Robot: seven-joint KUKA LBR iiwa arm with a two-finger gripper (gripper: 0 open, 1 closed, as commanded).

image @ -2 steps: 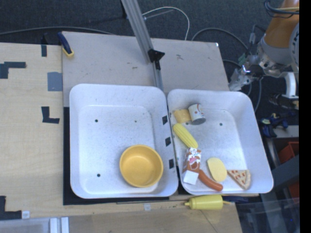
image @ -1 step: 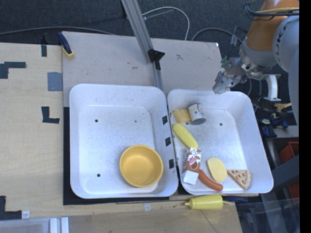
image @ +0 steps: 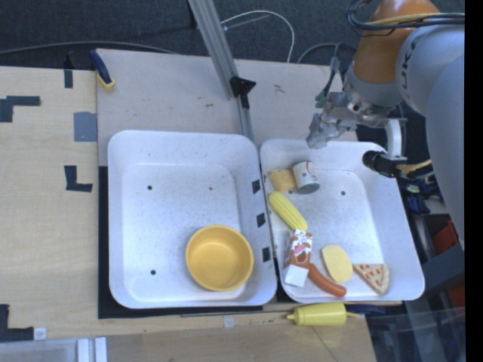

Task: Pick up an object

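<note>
My gripper (image: 318, 136) hangs over the far rim of the right bin (image: 392, 202), with nothing seen between its fingers. Just in front of it and a little to the left lies a small tin can (image: 306, 177) on its side next to a yellow cheese piece (image: 281, 180). Nearer the front are a corn cob (image: 287, 210), a small carton (image: 299, 256), a sausage (image: 326, 281), a yellow oval piece (image: 336, 263) and a pizza slice (image: 373, 277).
The left bin (image: 151, 187) holds a yellow bowl (image: 219, 258). A yellow mustard bottle (image: 321, 314) lies on the bench in front of the right bin. A metal pole (image: 219, 44) rises behind the bins. Cables and a black fitting (image: 381, 161) sit at the right.
</note>
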